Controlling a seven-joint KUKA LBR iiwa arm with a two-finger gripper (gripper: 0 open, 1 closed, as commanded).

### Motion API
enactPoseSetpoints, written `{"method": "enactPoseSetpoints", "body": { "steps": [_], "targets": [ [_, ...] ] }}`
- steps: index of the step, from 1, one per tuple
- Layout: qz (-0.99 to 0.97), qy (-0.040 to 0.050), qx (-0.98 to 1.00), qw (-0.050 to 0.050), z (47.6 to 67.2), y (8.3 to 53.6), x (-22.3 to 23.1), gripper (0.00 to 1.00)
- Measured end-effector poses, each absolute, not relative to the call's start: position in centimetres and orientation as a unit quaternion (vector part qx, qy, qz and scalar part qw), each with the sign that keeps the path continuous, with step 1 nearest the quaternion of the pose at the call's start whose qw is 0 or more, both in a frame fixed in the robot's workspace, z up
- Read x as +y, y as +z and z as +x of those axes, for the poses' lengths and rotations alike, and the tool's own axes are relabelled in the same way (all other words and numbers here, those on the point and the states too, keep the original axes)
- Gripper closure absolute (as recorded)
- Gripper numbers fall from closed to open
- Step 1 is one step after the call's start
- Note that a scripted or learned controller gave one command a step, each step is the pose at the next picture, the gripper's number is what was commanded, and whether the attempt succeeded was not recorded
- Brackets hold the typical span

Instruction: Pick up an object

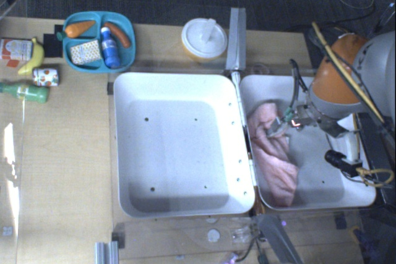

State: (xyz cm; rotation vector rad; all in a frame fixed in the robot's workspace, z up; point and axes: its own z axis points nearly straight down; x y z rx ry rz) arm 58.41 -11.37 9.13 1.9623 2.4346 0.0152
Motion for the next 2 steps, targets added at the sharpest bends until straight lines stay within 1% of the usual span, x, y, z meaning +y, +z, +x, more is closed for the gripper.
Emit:
{"method": "enactPoseSetpoints", "body": {
  "steps": [1, 2],
  "targets": [
    [0.567, 0.0043, 0.824, 0.010, 56.8, 9.2, -9.4, 0.00],
    [0.566, 0.0066, 0.824, 0.010, 57.0, 10.3, -9.1, 1.00]
  ]
}}
